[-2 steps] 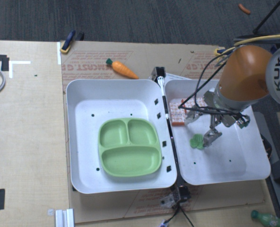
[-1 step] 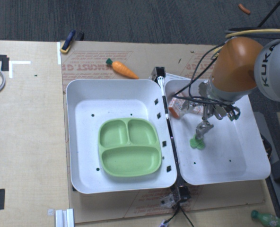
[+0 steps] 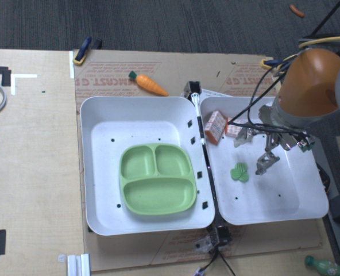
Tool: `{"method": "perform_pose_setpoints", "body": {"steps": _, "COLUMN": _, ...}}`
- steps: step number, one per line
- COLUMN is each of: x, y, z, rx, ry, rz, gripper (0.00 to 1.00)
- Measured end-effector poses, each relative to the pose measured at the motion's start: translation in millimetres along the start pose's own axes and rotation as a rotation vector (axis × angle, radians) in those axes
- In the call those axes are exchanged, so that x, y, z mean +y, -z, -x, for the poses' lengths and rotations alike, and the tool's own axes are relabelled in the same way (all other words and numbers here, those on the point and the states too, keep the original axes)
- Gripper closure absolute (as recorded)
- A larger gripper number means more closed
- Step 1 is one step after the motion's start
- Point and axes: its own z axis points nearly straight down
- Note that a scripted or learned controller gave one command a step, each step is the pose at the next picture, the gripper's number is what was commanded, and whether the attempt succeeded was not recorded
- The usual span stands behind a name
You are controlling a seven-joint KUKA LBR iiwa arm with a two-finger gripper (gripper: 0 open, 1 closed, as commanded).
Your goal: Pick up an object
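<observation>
Single fixed camera above bench [image 3: 32, 171], slanted downward, both white bins [image 3: 95, 171] framed

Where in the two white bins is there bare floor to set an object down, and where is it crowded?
Left bin: a bare strip between its far wall and the green divided plate. Right bin: the near floor, this side of the green toy, is bare. Crowded: the right bin's far left corner, where the small carton lies and the gripper hangs close by.

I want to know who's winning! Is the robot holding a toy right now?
No. The end effector hangs beside the green toy, with nothing visible in it.
</observation>
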Motion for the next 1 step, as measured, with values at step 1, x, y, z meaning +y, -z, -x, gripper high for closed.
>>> {"method": "perform_pose_setpoints", "body": {"steps": 1, "x": 11.9, "y": -23.5, "z": 50.5, "rx": -0.003, "ry": 0.048, "rz": -0.001, "gripper": 0.0}}
